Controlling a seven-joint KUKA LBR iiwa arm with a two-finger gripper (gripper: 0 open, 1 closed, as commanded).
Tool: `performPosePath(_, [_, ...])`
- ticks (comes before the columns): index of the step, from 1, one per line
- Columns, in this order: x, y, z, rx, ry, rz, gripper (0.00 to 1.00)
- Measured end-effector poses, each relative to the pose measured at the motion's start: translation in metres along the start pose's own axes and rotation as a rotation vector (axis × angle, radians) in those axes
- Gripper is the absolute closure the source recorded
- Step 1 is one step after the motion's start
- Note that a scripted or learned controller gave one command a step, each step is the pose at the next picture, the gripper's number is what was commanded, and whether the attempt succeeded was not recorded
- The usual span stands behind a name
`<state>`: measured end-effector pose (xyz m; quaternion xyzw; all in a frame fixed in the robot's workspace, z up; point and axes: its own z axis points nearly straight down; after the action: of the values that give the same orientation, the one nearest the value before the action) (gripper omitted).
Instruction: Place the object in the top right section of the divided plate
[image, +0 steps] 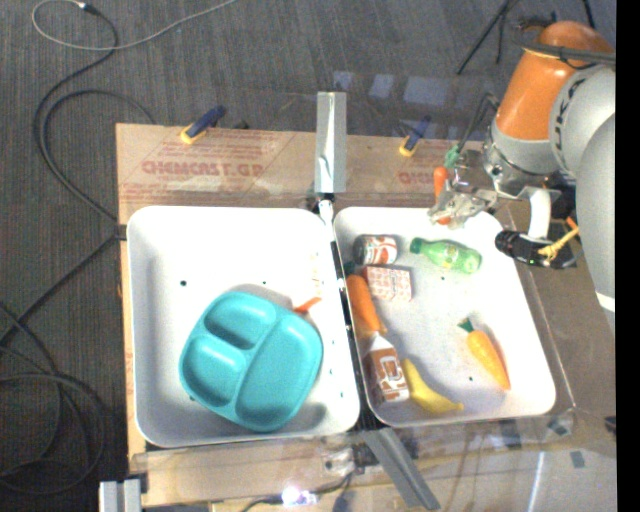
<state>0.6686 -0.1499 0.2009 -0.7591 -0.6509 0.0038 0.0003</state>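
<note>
The worktop (150, 170) carries two shallow white bins side by side. In the left bin (160, 240) lies the teal divided plate (252, 360), tilted a little and resting toward the bin's lower middle, its three sections bare. A small orange piece (306, 304) pokes out just at the plate's upper right rim.

The right bin (520, 330) holds the loose items: a red and white can (376, 248) on its side near the upper left corner, a red and white box (390, 283) just below it, a green bottle (447, 255) lying to the right of the can, an orange carrot (364, 304) along the left wall, a brown bottle with a white cap (385, 370) below that carrot, a yellow banana (430, 390) touching the brown bottle's lower end, and a second carrot (487, 356) with a green top toward the right side.

The arm reaches in from the right with its orange band high in the view. The gripper (458, 205) hangs over the upper edge of the right bin, above the green bottle and apart from it. Whether it is parted or closed cannot be told (the metal parts there blur together), and nothing can be made out in its grasp. A small orange object (440, 180) shows just beside the gripper's left
</note>
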Motion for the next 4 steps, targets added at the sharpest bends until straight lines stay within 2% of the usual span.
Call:
performPosePath(1, [0.074, -0.026, 0.005, -0.001, 0.004, -0.218, 1.00])
performPosePath(2, [0.131, -0.039, -0.024, -0.002, 0.003, -0.354, 1.00])
performPosePath(3, [0.182, -0.061, -0.066, -0.003, 0.002, -0.581, 1.00])
performPosePath(4, [0.265, -0.041, -0.060, -0.003, 0.001, -0.612, 1.00])
